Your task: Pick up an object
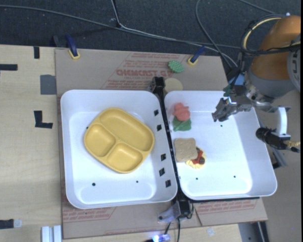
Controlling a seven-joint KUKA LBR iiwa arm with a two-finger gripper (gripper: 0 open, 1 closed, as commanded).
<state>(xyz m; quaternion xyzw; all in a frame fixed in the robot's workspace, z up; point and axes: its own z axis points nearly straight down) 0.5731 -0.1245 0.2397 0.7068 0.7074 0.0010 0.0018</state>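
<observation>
My gripper (221, 114) hangs over the right bin (242, 183), near its upper right part, with nothing visible between its fingers. To its left, against the bin's left wall, lies a pink and green toy food piece (181, 117). Below that lies a tan slice like bread (185, 148) with a small yellow and red piece (197, 159) at its lower right corner. The gripper is well apart from all of them, roughly 80 pixels right of the pink and green piece.
The left bin (73, 185) holds a yellow divided plate (119, 139). A small green object (175, 65) lies on the cardboard behind the bins. Black clips run along the divider between the bins. Cables cross the dark floor at the back.
</observation>
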